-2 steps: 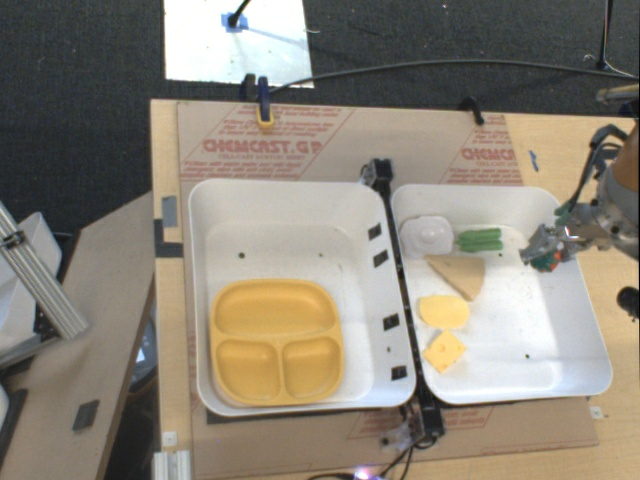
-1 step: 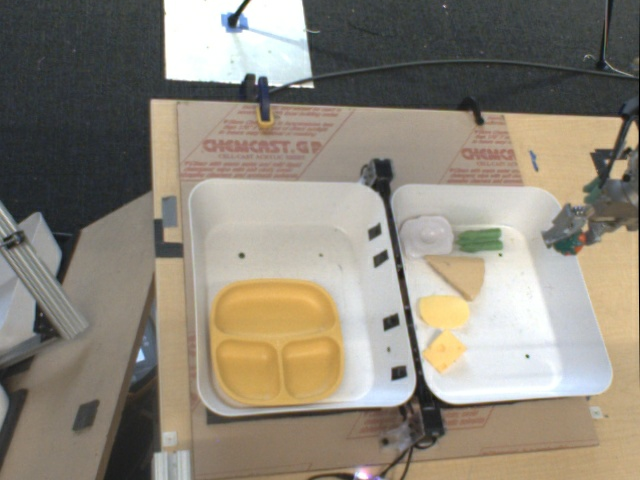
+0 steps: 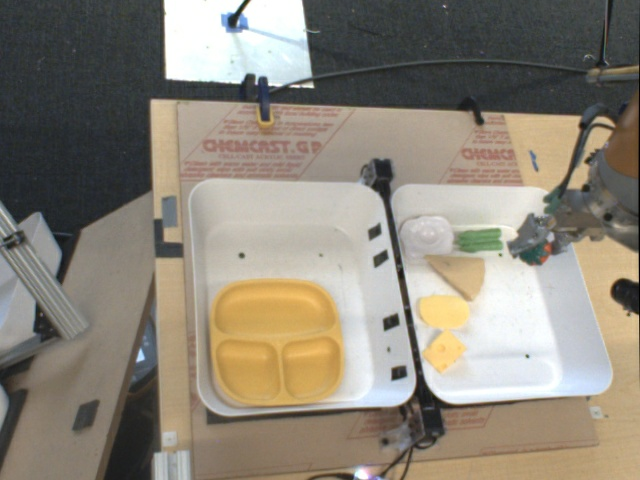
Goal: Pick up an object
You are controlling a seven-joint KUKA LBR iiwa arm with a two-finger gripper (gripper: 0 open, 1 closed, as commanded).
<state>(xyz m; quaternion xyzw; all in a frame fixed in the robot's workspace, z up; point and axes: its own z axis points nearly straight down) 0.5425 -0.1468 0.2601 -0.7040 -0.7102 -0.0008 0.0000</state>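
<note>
The things I could pick lie in the right white plastic bin (image 3: 575,363), in its left half, right of the frame's centre. At the top is a round, clear plastic lid or cup (image 3: 427,233), near the bin's upper left corner. Just beside it, to the right, lies a green, long toy vegetable (image 3: 478,239), pointing toward my tool. Below these two is a tan wedge like a slice of bread or cheese (image 3: 460,274). Lower is a pale yellow round flat piece (image 3: 443,311), and under that a small yellow square block of toy cheese (image 3: 445,351), a little tilted. All five pieces lie close to each other but I cannot tell if any of them touch.

My two-finger gripper (image 3: 532,245) is at the upper right part of this bin, at the right side of the frame, near the right end of the green piece. Something small, dark with red and green, is seen at its tip; I cannot tell what it is, and I cannot tell how the tool stands.

In the left white bin (image 3: 215,218), the lower left area holds a yellow plastic tray with three compartments (image 3: 278,341).

Both bins sit on a brown cardboard sheet (image 3: 330,138) with red printed letters.
</note>
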